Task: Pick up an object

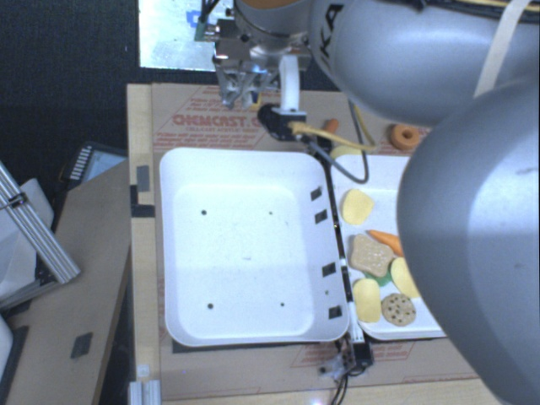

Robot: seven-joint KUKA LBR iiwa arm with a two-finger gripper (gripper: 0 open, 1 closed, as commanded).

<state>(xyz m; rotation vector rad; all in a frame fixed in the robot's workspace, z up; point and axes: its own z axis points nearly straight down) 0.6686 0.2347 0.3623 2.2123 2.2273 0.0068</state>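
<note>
My gripper [240, 89] hangs over the cardboard behind the far edge of the left bin [181, 226], well away from the objects. The right bin [380, 175] holds a pale yellow piece [357, 207], a tan bread slice [371, 256], a carrot [386, 240], a yellow lemon-like piece [403, 278], another yellow piece [367, 299] and a speckled cookie [397, 310]. The arm's grey body hides much of that bin's right side.
A doughnut [405, 136] and a small orange item [332, 126] lie on the cardboard behind the right bin. A black cable [316, 146] runs from the wrist across the bins' shared wall. Metal rails [34, 234] stand at the left.
</note>
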